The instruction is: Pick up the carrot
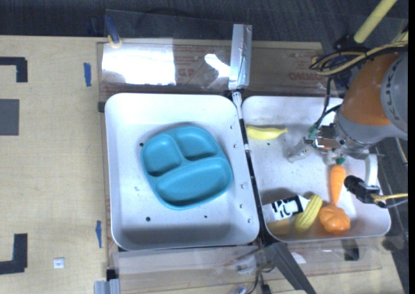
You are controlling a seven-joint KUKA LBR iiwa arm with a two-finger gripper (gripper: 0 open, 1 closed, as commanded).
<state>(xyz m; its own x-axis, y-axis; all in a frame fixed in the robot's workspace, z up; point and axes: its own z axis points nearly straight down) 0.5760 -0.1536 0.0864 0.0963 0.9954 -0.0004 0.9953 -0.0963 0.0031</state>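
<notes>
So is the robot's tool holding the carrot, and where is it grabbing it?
It cannot be told. The tool sits right at the carrot's top end in the right bin, but whether it grips it isn't clear.

The arm (382, 101) is grey metal with a broad orange band above the wrist. Yellow and black cables loop over the orange band, and thin wires run down toward the gripper (337, 153). Below the wrist sits a small block with red and green specks. A black-tipped piece sits beside the gripper.
</notes>
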